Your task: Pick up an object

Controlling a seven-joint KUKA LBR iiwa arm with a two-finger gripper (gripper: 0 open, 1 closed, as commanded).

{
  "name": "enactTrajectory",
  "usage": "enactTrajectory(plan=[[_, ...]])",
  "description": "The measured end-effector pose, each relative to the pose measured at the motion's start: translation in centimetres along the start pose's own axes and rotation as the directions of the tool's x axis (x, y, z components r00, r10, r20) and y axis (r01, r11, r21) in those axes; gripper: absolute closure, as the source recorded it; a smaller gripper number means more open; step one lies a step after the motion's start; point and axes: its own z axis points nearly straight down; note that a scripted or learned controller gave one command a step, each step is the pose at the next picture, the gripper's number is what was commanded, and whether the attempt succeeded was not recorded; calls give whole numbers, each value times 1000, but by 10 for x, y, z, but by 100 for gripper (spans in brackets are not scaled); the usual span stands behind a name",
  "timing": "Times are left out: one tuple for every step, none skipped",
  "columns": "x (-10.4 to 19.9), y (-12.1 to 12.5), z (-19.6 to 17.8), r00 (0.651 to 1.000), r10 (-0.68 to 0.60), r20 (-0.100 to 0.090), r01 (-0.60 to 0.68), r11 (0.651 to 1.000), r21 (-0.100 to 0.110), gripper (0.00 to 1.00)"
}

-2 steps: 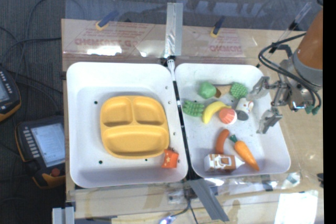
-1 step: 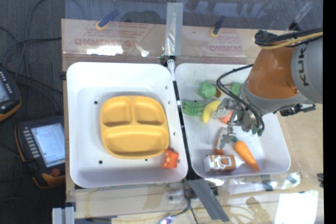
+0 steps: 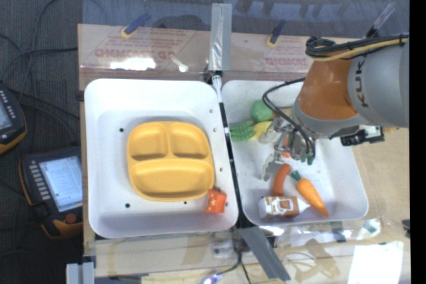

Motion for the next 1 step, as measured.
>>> enactTrajectory(plan=[[43,-6,-2,999,53,12,-53,999,-1,0]])
